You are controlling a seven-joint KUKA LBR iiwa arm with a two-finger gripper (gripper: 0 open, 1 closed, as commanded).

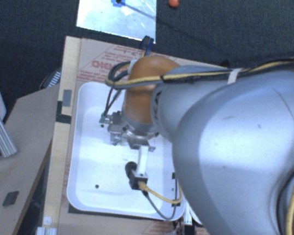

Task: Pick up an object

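The pincer [130, 138] was poised low in the white bin [89, 149], its state not tellable; approach was judged in hand. A dark speck [97, 186], perhaps the object, lay at its seven o'clock, so a shift there was called for.

A tiny dark speck [97, 186] lies on the floor of the white bin [82, 131]. It is too small for its shape, kind or material to be told; it reads as a single round dot, nearly black against the pale plastic. In the camera view it sits below the end effector [126, 137] and slightly to its left, well apart from it, toward the bin's near wall. It rests alone on bare floor, touching nothing.
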